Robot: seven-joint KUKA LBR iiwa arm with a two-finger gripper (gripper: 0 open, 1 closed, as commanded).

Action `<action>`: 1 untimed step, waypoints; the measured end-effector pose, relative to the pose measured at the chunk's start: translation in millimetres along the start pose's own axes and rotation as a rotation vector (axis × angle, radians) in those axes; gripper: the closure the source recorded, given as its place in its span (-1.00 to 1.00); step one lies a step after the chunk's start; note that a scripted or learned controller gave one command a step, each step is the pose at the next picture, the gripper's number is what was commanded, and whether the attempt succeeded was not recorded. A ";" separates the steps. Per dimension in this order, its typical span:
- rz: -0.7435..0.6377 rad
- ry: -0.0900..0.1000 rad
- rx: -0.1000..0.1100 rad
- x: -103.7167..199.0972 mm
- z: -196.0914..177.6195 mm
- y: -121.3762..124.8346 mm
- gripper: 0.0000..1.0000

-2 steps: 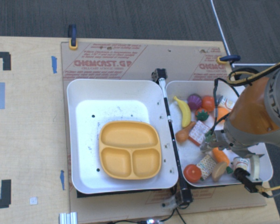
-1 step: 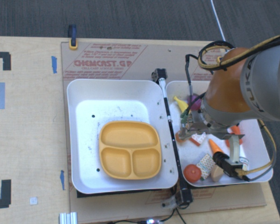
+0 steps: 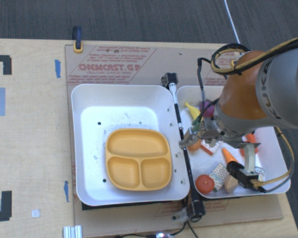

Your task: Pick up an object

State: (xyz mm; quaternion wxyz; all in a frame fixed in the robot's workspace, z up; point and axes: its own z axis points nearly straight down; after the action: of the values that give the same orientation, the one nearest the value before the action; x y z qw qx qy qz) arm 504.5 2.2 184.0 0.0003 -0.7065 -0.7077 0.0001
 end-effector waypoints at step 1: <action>0.000 0.000 0.000 0.0 0.0 0.0 -1.00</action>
State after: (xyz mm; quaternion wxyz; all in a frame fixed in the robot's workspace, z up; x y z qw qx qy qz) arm 504.5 2.2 184.0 0.0003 -0.7065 -0.7077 0.0001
